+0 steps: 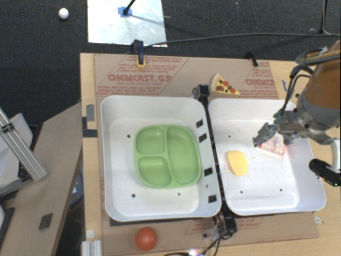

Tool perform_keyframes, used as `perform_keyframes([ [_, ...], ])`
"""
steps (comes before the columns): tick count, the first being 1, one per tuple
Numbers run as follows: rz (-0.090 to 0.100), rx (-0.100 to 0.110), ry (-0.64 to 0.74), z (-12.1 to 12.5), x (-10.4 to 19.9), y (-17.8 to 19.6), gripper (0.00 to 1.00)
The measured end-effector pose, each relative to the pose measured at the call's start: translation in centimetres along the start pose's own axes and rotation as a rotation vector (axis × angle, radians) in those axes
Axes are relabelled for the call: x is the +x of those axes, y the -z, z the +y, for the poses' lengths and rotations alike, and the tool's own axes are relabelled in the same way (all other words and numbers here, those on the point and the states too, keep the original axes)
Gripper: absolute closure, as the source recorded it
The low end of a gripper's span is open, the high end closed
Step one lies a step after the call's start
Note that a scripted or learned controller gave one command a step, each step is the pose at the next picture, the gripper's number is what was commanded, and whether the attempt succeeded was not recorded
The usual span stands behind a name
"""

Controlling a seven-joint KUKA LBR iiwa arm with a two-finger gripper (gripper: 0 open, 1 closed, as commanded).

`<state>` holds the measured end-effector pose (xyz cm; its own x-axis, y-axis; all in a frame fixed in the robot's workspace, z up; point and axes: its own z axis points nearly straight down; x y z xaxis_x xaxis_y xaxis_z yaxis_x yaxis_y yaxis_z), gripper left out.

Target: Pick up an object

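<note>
My gripper [276, 135] hangs over the right bin [303, 199], near its upper right part. It looks open, its grey fingers [262, 135] spread to either side of a small white-and-pink object [274, 146] lying on the bin floor. That object sits just below the fingertips, and nothing is lifted. A yellow oval object [237, 162] lies on the bin floor to the lower left of the gripper, apart from it.
The left bin [114, 143] holds a green divided plate [166, 156]. A toy pizza slice [225, 85] lies on the board behind the bins. A red ball [145, 238] rests at the front edge. The arm and its cables [322, 89] reach in at the right.
</note>
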<state>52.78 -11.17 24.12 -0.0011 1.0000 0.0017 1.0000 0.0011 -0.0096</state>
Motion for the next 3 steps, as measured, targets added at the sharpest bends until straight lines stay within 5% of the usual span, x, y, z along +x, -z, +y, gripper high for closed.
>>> perform_keyframes([
  [1,-0.002,-0.011,0.003,0.2,0.0,0.5,0.00],
  [3,-0.001,-0.007,0.000,1.9,0.2,-9.7,0.00],
])
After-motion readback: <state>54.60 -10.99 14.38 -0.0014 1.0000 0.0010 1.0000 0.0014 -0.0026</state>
